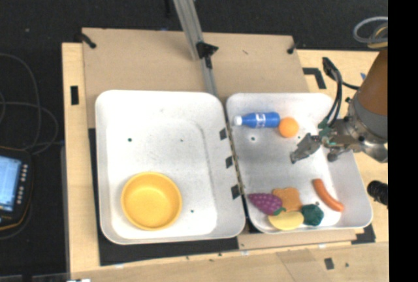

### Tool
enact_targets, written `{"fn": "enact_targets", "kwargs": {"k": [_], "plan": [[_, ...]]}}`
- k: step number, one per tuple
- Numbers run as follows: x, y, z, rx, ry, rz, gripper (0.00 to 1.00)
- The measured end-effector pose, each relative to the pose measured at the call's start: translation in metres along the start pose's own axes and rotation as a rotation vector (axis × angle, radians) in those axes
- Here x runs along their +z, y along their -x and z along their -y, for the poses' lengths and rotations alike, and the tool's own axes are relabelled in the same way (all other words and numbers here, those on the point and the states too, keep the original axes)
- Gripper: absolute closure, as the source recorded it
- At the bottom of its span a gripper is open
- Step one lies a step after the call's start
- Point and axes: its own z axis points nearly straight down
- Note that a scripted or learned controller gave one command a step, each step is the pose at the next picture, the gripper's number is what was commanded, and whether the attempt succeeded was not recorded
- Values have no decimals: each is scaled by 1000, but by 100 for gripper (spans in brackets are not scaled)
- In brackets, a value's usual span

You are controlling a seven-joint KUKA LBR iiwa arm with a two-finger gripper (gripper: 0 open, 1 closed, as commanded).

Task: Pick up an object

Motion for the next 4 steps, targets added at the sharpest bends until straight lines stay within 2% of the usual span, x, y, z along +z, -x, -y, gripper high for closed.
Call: {"fn": "enact_targets", "kwargs": {"k": [1, 2, 3, 4], "plan": [[0, 0, 0, 2, 0, 0, 0], [63, -1, 2, 3, -8, 0, 0], [106, 4, 0, 4, -7, 0, 0], [169, 3, 2, 4, -7, 1, 0]]}}
